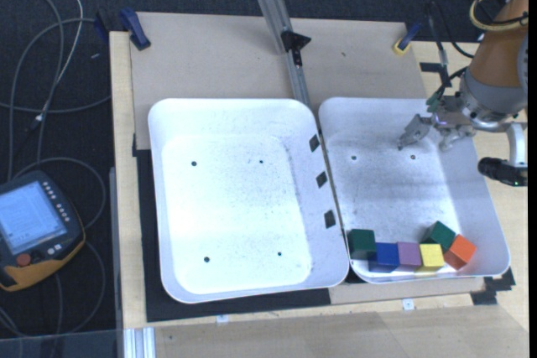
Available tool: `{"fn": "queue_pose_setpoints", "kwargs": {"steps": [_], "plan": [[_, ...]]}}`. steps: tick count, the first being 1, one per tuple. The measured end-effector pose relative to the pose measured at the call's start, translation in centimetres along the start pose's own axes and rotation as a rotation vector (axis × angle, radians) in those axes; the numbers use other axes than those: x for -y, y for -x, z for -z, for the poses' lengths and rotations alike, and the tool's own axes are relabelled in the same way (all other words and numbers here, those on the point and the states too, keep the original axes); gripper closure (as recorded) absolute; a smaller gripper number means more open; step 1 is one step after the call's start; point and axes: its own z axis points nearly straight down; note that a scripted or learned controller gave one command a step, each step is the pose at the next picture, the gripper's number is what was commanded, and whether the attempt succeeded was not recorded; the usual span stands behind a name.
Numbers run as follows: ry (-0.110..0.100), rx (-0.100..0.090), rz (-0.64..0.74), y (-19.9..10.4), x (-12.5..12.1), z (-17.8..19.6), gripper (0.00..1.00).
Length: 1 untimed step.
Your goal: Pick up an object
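Several small coloured blocks lie in a row along the near edge of the right bin (470, 205): a dark green block (362, 242), a blue block (387, 255), a purple block (409, 253), a yellow block (430, 255), another green block (441, 233) and an orange block (460, 251). My gripper (430, 135) hangs over the far part of the right bin, well away from the blocks. Its two fingers are spread apart and open, with nothing between them.
The left bin (168, 180) lies beside the right one, with black clips along their shared edge. A slanted metal rail (277, 12) runs down to the bins from the back. A teach pendant (33, 226) and cables lie on the floor at left.
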Motion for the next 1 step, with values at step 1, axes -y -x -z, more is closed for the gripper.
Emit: {"fn": "queue_pose_setpoints", "kwargs": {"steps": [1], "plan": [[0.012,-0.003,0.013,-11.47,-3.92,-1.1,0.0]]}}
